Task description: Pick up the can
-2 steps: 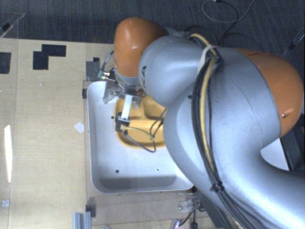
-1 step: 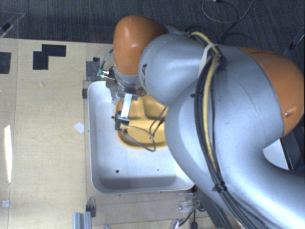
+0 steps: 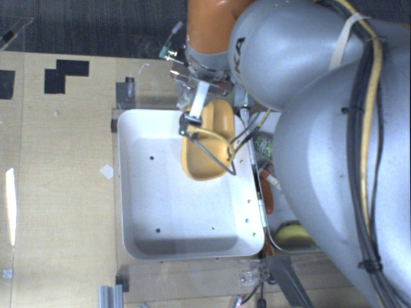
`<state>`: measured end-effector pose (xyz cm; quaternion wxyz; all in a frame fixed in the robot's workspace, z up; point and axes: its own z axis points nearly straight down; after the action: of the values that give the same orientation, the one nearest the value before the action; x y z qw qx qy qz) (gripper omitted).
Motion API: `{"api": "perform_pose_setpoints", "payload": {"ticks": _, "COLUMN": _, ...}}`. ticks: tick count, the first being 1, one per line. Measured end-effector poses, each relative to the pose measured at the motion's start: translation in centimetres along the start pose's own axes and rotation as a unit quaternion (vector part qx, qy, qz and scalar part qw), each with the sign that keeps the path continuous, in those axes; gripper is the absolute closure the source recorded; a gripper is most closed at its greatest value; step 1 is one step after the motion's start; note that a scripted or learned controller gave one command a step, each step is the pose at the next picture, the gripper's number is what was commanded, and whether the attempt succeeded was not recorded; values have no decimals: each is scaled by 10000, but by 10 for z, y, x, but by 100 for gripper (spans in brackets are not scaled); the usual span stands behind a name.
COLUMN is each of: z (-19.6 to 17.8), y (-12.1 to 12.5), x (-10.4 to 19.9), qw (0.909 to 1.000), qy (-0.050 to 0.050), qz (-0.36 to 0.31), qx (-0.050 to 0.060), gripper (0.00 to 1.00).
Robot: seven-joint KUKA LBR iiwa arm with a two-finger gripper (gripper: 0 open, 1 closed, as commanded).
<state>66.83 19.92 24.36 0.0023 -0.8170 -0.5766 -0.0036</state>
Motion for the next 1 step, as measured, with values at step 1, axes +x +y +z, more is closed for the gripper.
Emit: {"api": "perform_pose_setpoints", "payload": {"ticks": 1, "z": -19, "y": 19, "x": -55, "qw": 9997, "qy": 14, "qz": 224, "qx": 16, "gripper": 100}}
